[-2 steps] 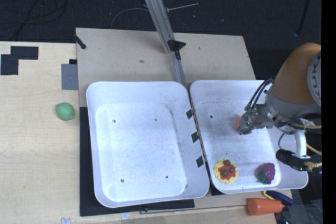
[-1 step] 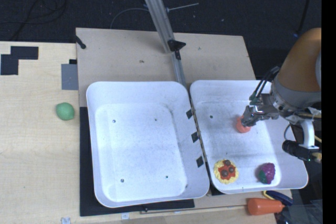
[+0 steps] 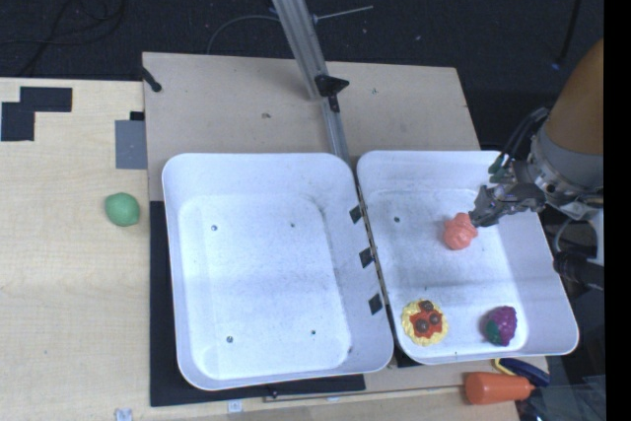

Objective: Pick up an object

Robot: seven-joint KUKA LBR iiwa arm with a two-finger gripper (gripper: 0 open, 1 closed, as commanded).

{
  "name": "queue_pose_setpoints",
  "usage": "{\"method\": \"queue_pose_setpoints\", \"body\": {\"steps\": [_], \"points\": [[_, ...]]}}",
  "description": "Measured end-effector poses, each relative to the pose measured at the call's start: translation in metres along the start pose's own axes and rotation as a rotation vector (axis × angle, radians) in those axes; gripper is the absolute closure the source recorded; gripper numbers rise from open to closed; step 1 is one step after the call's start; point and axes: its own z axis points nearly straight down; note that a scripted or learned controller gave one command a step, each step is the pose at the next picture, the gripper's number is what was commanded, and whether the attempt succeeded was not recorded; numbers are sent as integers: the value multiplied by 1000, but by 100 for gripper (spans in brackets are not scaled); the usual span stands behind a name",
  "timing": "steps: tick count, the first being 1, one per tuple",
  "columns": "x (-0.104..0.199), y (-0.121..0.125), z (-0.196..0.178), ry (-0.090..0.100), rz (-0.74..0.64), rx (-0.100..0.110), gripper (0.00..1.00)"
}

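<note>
We caught the dark two-finger claw [image 3: 483, 212] down low inside the shallow white right-hand bin [image 3: 463, 165], tips right up against the small rounded salmon-pink lump [image 3: 457, 233], which sat on the bin floor just below and a touch left of the claw. Could we tell how wide the claw stood, or whether it had anything pinched? No, we could not; the tips were a dark blur against the pink, and the lump looked to be resting on the floor, not lifted. So by our reckoning the reach was done and the grasp and lift were left, and nothing was picked up yet. For room, the pink lump lay out in the open middle of the bin, with bare white floor to the claw's left all the way to the black-clipped divide [image 3: 363, 232] between the bins. The bin's right wall ran close behind the claw, under the grey wrist, so that was the tight side. Well below the claw, near the front rim, sat a flat yellow disc with red spots [image 3: 425, 321] and a knobbly purple berry-shaped toy [image 3: 501, 324], both well clear. The wide white left-hand bin [image 3: 187, 212] lay far to the claw's left. We judged a straight pull upward had free air.
</note>
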Motion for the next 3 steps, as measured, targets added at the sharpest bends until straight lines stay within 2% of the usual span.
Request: {"method": "queue_pose_setpoints", "body": {"steps": [1, 2, 3], "points": [[52, -9, 12, 1, -3, 3, 100], [103, -18, 1, 1, -3, 2, 100], [163, -23, 6, 1, -4, 4, 100]]}}
